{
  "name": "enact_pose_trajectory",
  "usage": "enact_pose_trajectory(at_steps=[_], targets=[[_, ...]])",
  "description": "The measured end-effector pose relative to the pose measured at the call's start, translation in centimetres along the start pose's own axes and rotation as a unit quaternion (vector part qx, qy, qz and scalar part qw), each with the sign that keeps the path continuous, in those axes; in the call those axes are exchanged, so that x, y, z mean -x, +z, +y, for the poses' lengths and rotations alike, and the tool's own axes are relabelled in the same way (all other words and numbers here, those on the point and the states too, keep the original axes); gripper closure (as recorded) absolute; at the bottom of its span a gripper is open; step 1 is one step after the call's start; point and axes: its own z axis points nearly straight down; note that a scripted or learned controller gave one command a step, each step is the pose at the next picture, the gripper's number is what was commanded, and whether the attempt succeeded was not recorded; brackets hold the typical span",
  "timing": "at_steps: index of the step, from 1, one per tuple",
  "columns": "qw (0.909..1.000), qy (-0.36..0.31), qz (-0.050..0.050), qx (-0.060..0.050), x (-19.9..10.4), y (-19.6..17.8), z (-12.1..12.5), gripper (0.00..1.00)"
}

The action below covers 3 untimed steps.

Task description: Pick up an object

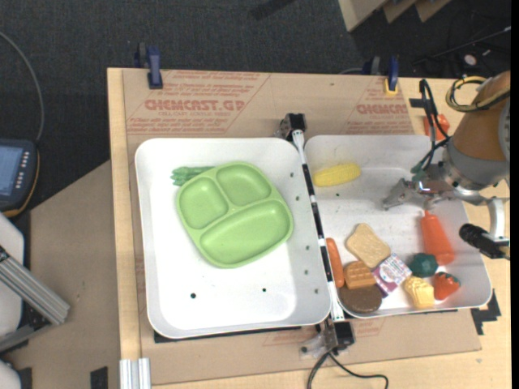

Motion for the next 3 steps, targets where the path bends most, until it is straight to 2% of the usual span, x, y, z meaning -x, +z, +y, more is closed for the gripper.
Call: enact_pose_trajectory(at_steps=[1, 2, 3], targets=[[1.0, -0.001, 0.0, -0.001, 0.0, -0.4, -6.7, 0.0], [1.0, -0.002, -0.002, 0.004, 0.0, -1.5, -6.3, 1.0], [0.9999, -0.006, -0.002, 0.008, -4.5, -11.1, -2.9, 1.0]])
